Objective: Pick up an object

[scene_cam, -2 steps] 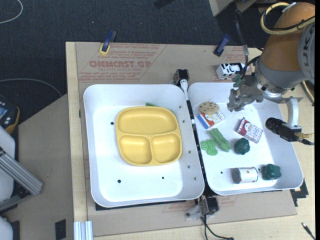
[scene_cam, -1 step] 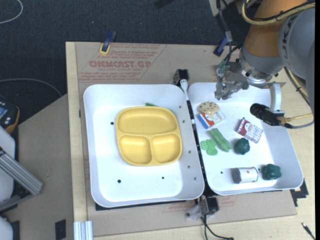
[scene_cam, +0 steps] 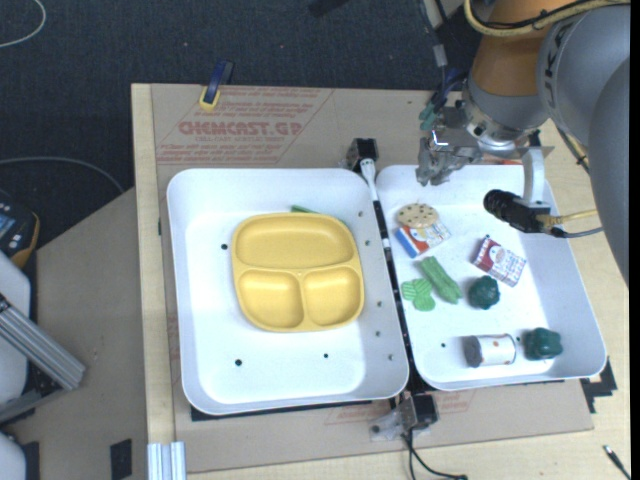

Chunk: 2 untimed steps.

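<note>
A brown board [scene_cam: 250, 123] printed with red letters lay on the bench, with dark carpet [scene_cam: 120, 28] beyond it. A blue and yellow clamp [scene_cam: 213, 86] sat on the board's far edge. Two white bins stood side by side on the board, and a black clip [scene_cam: 362, 152] sat at the far end of the seam between them.

The left bin [scene_cam: 200, 298] held a yellow plate [scene_cam: 297, 270] with three compartments. A green scrap [scene_cam: 303, 209] peeked out behind the plate's far rim.

The right bin [scene_cam: 560, 288] held the loose things. A round biscuit [scene_cam: 417, 215] lay toward the far left, touching a small packet [scene_cam: 412, 239] just nearer the camera. Nearer again lay a green pickle [scene_cam: 440, 279], with a pale green piece [scene_cam: 419, 294] at its left and a dark green ball [scene_cam: 484, 291] at its right. A red and white box [scene_cam: 498, 260] lay tilted just beyond the ball. Along the near wall lay a white tube [scene_cam: 488, 349] on its side, with a dark green lump [scene_cam: 542, 343] just to its right.

The arm [scene_cam: 590, 68] reached in from the right, and the claw [scene_cam: 437, 168] hung over the far left corner of the right bin — beyond the biscuit and apart from it. I could not tell how far the claw was open, nor whether it touched the bin.
</note>
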### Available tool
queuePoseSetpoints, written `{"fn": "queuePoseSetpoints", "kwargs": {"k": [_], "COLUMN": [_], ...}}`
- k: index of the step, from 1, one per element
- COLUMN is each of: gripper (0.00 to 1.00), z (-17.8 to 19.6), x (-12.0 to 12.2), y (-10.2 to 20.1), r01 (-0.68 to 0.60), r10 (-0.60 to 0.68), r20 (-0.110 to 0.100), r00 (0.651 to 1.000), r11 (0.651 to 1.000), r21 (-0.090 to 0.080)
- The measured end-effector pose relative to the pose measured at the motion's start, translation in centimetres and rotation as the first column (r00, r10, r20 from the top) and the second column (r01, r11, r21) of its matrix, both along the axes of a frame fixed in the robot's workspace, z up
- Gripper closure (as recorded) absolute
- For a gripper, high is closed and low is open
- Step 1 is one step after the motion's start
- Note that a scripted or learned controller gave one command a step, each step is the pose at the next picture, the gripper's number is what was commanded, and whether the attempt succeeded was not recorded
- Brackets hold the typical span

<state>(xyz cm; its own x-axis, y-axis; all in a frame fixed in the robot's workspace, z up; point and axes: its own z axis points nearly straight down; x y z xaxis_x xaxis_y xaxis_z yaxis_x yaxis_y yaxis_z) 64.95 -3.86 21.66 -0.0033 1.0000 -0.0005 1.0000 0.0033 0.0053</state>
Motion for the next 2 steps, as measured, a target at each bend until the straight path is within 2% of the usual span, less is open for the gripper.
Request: {"fn": "queuePoseSetpoints", "kwargs": {"k": [2], "gripper": [1.0], "z": [1.87], "x": [0.01], "y": [-0.82], "r01": [0.004], "r10": [-0.004], "r20": [-0.002], "r00": [1.0], "r11": [1.0], "r21": [-0.001]}}
